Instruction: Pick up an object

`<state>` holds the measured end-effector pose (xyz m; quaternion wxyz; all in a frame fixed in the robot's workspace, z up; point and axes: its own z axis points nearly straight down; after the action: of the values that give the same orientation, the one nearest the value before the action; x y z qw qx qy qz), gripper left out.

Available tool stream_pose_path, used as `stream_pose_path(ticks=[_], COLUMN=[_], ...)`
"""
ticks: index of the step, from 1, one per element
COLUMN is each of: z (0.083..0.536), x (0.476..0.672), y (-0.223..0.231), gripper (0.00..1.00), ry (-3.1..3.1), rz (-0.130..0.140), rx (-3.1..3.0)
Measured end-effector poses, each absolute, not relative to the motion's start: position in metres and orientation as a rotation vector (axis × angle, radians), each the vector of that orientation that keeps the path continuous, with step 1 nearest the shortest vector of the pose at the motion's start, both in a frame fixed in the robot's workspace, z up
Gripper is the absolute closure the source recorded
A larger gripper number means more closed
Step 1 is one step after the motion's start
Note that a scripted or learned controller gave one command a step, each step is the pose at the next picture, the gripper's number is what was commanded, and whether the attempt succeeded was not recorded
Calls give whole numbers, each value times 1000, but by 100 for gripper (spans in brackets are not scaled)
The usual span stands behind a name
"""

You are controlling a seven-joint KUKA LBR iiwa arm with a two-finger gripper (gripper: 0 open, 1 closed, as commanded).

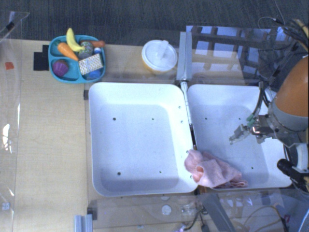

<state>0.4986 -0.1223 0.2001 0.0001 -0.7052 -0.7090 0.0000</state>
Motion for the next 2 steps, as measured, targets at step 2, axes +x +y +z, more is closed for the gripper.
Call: stream_pose_path(ticks=[2], z=[91], x=[547], y=[-88], gripper=[0], ry=[-2285], rz=[-13], rx=[-2170])
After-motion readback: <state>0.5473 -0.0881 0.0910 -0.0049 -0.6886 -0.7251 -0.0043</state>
